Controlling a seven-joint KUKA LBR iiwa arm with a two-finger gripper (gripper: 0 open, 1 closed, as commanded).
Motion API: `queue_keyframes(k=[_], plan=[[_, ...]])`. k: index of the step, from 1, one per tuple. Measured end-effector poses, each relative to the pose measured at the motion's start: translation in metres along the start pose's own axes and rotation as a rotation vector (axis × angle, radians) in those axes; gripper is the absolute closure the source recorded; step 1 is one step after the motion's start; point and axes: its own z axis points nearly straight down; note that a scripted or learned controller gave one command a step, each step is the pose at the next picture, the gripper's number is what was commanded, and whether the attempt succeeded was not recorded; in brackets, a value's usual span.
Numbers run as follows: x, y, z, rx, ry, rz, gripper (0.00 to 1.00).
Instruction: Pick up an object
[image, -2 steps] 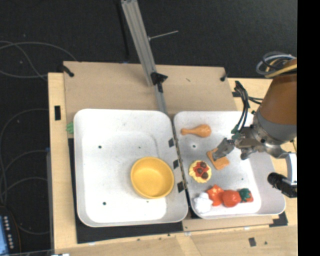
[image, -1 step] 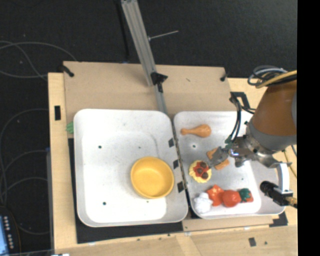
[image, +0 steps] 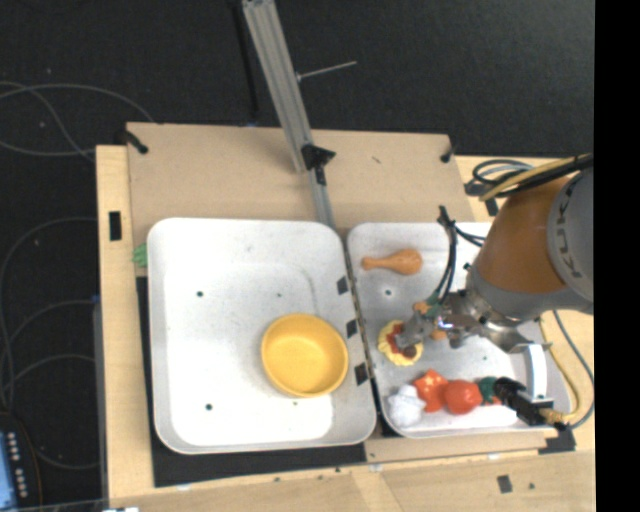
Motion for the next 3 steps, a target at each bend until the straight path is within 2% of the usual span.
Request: queue_keyframes(k=[1,3], plan=[[0.001,0.002,-0.014,-0.009,0.004,0.003,1.0],[-0.005,-0.001,-0.128,-0.013,0.0,-0.006,1.0]])
